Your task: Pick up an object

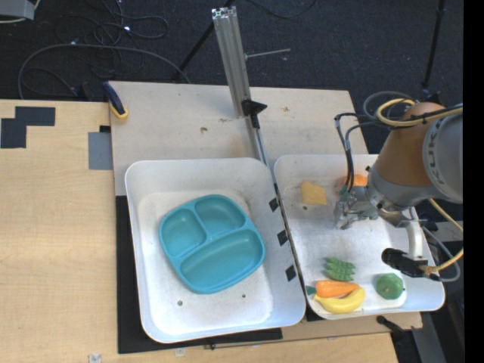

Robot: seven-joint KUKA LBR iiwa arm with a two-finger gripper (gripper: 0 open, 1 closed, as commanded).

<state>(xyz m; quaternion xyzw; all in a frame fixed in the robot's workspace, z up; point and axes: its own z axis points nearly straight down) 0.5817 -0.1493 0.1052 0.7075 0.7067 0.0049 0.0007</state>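
**Gripper low in the right bin, toys along the near edge**

On the tabletop (60, 225), two white bins sit side by side. The left bin (144, 187) holds a teal divided plate (212, 242) near its middle. In the right bin (318, 240), the gripper (350, 216) hangs over the floor (finger state unclear), just beside a yellow block (313, 194) toward the far edge. By the near edge lie a green leafy toy (339, 268), a carrot (336, 287) touching a banana (342, 301), and a green round fruit (389, 286).

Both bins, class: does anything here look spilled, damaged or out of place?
Nothing stands out. The blue divided plate lies flat, slightly turned, in the left bin; the toy foods sit inside the right bin.
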